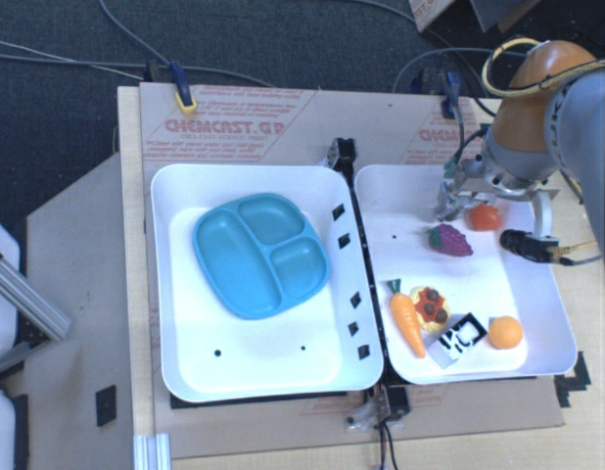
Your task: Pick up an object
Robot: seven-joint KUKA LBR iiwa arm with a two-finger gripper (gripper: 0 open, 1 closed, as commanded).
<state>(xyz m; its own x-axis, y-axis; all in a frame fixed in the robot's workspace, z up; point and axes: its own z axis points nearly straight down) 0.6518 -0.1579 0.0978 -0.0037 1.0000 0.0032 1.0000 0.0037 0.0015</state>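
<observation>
the arm comes in from the upper right of the frame, its grey body and orange band sitting over the top corner of the right bin [381,204]. the gripper [466,204] hangs low over the upper part of that bin, just left of a red tomato [486,217] that lies close beside it; whether the jaws are open or closed cannot be told from this angle, and nothing is seen between them. just below the gripper lies a purple bunch of grapes [450,240]. lower in the same bin are a carrot [407,323], a small pizza slice [431,305], a black and white block [459,336] and an orange [505,332]. in the left bin [185,360] a blue divided plate [261,254] rests toward the upper middle.
</observation>
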